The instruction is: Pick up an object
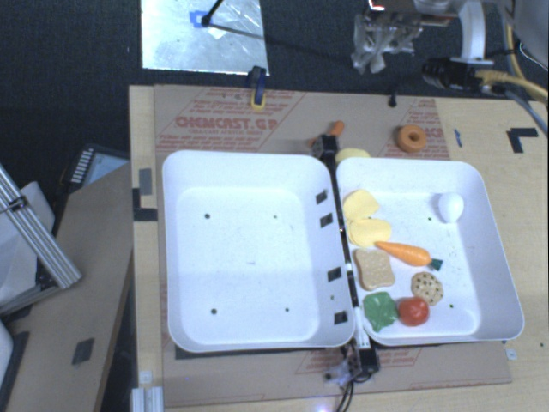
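The right bin (480, 230) holds two yellow pieces (360, 202) (371, 232), an orange carrot (403, 251), a slice of bread (374, 269), a speckled cookie (426, 287), a red tomato (413, 311), a green vegetable (380, 310) and a white egg (449, 206). My gripper (371, 58) hangs high at the top of the view, beyond the far edge of the bench and well away from the bin's contents. I see nothing in it.
The left bin (184, 230) lies beside the right one. On the cardboard behind the bins sit a brown donut (412, 138), a yellow piece (352, 154) and a small orange item (337, 129). A clamp (256, 88) grips the far edge. A metal sheet (171, 24) lies beyond.
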Available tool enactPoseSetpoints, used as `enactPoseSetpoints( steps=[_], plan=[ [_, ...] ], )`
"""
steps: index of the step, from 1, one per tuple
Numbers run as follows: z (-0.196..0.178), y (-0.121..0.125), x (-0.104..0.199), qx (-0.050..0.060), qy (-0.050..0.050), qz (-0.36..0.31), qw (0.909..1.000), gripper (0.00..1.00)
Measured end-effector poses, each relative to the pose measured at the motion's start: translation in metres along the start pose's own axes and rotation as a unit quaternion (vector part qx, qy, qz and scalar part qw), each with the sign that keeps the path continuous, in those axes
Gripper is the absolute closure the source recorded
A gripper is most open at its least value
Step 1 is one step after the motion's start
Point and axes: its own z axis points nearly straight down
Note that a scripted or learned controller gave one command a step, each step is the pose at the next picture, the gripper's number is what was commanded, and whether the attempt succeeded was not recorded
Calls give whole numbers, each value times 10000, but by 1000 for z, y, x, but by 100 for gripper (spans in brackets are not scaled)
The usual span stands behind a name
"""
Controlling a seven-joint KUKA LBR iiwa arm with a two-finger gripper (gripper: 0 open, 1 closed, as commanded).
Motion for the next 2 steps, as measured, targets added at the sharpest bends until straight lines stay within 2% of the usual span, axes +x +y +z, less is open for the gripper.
enactPoseSetpoints(
  steps=[1, 2],
  plan=[
    [-34, 1, 89, -2, 16, -24, 10000, 100],
    [-55, 2, 128, 6, 7, -1, 10000, 100]
  ],
)
